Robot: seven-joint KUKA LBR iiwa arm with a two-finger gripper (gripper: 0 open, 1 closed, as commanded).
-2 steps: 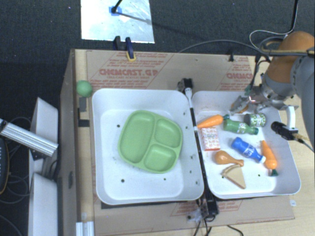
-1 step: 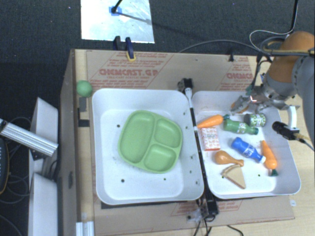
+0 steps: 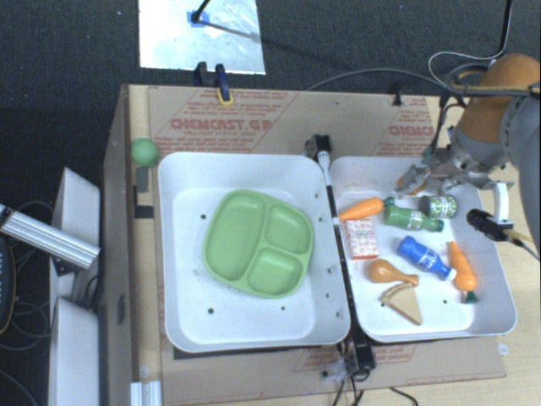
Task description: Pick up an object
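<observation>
Claw (image 3: 427, 178) sits low over the far end of the right bin (image 3: 499, 311), fingers splayed open, nothing between them. Likely target: the small green can (image 3: 442, 205) just beside it, touching the green bottle (image 3: 412, 218). Tight cluster there, so a clean grab looks awkward. Left bin (image 3: 182, 227) holds a green divided tray (image 3: 259, 242).

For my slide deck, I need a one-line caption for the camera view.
Grey arm's tool poised over right white bin of toy food, near green plastic bottle; left white bin holds green divided plate.
</observation>
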